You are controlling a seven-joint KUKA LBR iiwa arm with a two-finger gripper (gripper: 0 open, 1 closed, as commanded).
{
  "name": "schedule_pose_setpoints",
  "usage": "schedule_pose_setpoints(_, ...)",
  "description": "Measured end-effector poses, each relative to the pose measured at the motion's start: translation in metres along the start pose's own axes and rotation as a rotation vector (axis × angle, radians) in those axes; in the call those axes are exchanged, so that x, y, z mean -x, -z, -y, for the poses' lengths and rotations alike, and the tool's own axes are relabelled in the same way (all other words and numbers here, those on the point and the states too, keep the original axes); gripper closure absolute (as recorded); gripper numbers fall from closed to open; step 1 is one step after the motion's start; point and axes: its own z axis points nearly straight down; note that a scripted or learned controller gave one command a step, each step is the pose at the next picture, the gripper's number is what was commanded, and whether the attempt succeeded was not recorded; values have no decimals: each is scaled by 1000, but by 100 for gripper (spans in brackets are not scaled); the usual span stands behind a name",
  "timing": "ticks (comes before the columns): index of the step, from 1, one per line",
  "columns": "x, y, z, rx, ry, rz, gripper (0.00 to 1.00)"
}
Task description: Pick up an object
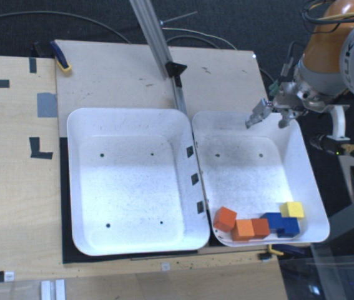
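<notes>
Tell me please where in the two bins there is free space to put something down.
The left bin has its whole floor bare. In the right bin, the floor is bare from the far wall, under the end effector, down to the blocks. The near edge is crowded: red block, orange block, blue block, yellow block.

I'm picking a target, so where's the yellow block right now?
The yellow block sits in the right bin, near its front right corner, touching the blue block.
</notes>
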Motion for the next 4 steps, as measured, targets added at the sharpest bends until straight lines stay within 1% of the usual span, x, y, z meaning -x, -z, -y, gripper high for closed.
schedule_pose_setpoints(1, 11, 65, -37, 16, 3, 2, 0)
schedule_pose_setpoints(2, 17, 48, -42, 7, 1, 1, 0)
schedule_pose_setpoints(3, 16, 60, -43, 8, 3, 3, 100)
schedule_pose_setpoints(4, 32, 91, 26, 8, 1, 0, 100)
